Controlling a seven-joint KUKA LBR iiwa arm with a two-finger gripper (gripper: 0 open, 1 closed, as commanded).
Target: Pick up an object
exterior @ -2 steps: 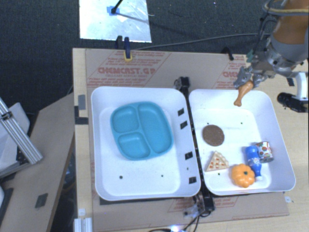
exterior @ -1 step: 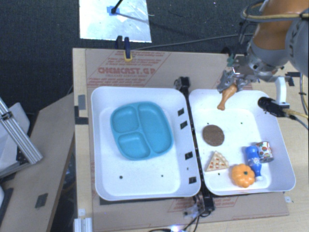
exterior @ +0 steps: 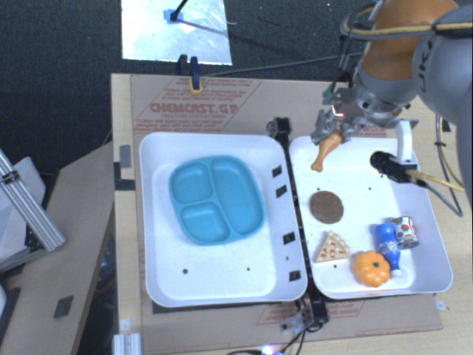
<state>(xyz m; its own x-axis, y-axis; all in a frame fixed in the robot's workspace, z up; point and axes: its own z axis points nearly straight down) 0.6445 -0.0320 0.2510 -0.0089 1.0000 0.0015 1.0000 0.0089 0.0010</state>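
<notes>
The grey arm (exterior: 436,43) reaches in from the right, its tool (exterior: 336,128) low over the right bin's (exterior: 436,272) far left corner, seemingly clamped on a tan drumstick (exterior: 325,152) that hangs tilted. Open floor lies around the brown cookie (exterior: 326,206); other toys crowd the near right. The left bin (exterior: 159,272) holds a blue tray (exterior: 216,198) on the cardboard-topped surface (exterior: 222,98)

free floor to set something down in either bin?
Left white bin: bare strip along its near edge, below the blue divided plate. Right white bin: open middle between brown round patty and blue bottle. Crowded by the orange pumpkin.
</notes>
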